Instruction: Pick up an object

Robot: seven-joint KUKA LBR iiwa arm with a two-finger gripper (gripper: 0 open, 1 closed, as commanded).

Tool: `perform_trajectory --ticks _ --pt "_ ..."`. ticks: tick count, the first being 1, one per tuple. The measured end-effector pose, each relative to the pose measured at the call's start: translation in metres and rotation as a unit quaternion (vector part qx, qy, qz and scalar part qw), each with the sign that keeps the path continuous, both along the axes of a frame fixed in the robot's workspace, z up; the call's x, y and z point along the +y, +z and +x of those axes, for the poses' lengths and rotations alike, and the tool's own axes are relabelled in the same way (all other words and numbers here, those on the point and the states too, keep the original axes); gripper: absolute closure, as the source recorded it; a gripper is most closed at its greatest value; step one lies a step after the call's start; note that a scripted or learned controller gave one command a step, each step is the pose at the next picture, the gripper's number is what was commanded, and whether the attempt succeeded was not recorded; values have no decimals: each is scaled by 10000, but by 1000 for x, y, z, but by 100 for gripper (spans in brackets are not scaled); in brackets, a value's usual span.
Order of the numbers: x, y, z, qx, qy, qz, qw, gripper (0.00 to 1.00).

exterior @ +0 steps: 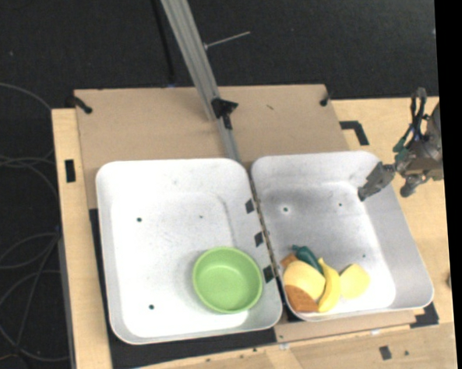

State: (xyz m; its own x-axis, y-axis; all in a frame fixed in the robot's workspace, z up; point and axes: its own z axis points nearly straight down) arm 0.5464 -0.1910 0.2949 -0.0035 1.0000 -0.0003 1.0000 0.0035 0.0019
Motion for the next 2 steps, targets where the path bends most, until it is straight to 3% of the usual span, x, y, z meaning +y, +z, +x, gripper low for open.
perform_trajectory --ticks 1,2 --pt "0 0 0 -2 -1 3 10000 0" --pt "-9 -45 2 23 -23 -11 10000 0"
